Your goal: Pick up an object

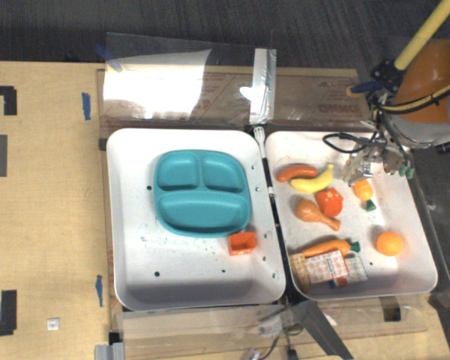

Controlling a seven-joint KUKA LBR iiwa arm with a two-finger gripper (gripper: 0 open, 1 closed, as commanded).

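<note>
- The gripper (366, 165) hangs over the right bin (424, 246), near its 1 o'clock corner; if its jaws are wide or narrow I cannot tell.
- Just at 6 o'clock from the gripper lies a small orange piece with a green end (364, 192).
- In the middle of this bin are a banana (315, 182), a sausage (295, 172), a red pepper (330, 201) and a drumstick (316, 213), close together.
- At 5 o'clock sits an orange (389, 243); at 6 o'clock lie a carrot (328, 247) and a printed box (331, 268).
- The left bin (127, 223) bears a teal divided plate (202, 192) and, at 5 o'clock from it, an orange block (242, 243).
</note>
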